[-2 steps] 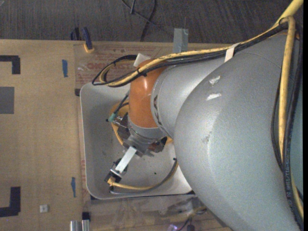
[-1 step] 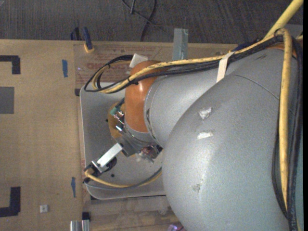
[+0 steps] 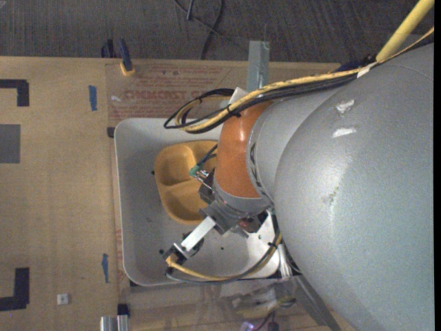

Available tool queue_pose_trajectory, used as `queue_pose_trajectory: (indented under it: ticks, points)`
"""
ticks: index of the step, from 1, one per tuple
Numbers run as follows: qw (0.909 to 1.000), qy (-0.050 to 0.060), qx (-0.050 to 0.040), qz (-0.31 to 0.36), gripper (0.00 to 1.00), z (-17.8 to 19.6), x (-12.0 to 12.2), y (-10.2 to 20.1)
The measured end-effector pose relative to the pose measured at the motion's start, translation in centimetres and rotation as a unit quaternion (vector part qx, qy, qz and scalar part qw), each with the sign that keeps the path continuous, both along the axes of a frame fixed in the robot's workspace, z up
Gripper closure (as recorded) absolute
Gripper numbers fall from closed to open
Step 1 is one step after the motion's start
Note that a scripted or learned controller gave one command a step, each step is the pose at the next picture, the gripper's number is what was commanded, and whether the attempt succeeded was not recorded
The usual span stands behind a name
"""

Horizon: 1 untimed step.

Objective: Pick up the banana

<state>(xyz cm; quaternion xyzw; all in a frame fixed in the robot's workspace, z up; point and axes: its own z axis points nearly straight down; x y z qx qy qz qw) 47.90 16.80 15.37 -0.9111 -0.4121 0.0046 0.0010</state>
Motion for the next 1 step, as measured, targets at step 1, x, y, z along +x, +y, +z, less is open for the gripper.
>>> queue_pose_trajectory:
  ticks: [1]
  points:
    - [0.9992,-0.001,-0.0002,-0.039,1.00,-4.38,0.16,5.80]
